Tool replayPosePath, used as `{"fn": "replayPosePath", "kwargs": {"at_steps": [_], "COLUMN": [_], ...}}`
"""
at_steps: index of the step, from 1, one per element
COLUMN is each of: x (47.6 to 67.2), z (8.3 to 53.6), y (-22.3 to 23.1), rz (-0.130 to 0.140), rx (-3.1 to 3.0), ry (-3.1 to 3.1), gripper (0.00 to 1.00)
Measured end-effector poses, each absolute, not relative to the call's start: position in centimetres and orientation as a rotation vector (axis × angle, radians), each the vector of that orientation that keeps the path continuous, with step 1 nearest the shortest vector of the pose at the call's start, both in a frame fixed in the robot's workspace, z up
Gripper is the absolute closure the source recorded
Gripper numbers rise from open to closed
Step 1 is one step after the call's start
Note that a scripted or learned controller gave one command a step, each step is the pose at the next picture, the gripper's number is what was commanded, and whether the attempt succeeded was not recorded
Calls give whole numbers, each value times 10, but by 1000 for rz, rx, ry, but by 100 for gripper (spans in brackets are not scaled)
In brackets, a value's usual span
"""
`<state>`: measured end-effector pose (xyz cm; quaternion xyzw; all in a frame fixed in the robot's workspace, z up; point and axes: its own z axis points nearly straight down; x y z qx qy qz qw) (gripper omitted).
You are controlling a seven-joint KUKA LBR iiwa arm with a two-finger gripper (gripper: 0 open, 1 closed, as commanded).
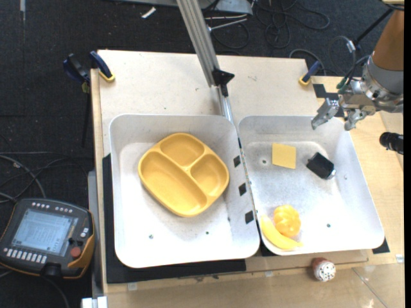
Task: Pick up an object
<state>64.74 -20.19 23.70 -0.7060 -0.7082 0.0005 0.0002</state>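
Black block (320,166) lying diagonally in right bin (359,191), yellow square (284,156) beside it, tool (338,115) spread wide above, holding nothing

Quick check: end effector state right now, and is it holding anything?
End effector: open, nothing between its fingers; it hovers over the right bin's far right corner, apart from the black block.
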Motion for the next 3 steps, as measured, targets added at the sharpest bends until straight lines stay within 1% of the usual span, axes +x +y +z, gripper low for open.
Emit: {"fn": "replayPosePath", "kwargs": {"at_steps": [1,2,3], "x": [648,646,651], "z": [237,192,148], "y": [-202,-194,-194], "rz": [1,4,4], "rx": [-2218,-2216,-2216], "ry": [-2226,-2223,-2224], "gripper": [0,0,0]}}
